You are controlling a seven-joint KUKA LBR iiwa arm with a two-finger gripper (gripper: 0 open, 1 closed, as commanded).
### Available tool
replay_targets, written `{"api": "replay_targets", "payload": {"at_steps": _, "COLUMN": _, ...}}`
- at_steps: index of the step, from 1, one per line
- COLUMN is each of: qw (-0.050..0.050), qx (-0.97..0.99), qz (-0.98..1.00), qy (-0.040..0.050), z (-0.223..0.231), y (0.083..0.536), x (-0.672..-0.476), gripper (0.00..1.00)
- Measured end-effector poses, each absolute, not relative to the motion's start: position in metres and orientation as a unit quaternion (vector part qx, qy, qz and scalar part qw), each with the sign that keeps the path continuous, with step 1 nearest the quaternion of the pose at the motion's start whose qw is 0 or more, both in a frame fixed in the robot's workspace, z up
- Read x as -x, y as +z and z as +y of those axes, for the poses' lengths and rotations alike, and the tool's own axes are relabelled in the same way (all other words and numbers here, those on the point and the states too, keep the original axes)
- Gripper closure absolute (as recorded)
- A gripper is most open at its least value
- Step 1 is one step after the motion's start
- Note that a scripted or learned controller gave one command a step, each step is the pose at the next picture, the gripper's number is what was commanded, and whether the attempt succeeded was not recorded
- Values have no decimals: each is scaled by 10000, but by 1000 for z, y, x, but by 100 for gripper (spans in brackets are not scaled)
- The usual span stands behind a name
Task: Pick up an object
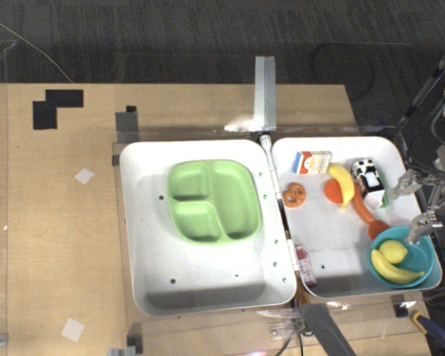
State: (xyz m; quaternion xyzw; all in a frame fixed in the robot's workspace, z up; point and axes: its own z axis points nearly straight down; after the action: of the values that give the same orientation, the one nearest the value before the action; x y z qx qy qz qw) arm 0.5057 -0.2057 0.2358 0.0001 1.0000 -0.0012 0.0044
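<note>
Metal fingers (419, 230) of the gripper (415, 208) are seen at the right bin's (339, 268) right edge, spread apart, nothing clamped between them. Just beneath the lower finger, a blue bowl (420, 263) holding a banana (394, 265) is found. Just left of the fingers, a black-and-white toy (367, 177) and an orange utensil (362, 207) are noted. A green tray (212, 200) is recorded well left, in the other bin (147, 237).

Wooden bench (55, 242) bearing two white bins. Green divided tray (212, 200) mid left bin (150, 289). Black tape patches (55, 106) near bench's far left corner. Metal post (266, 93) at far edge between bins.
</note>
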Motion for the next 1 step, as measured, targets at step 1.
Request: {"api": "replay_targets", "payload": {"at_steps": 1, "qw": 81, "qx": -14, "qz": 10000, "qy": -27, "z": -203, "y": 90, "x": -492, "gripper": 0}}
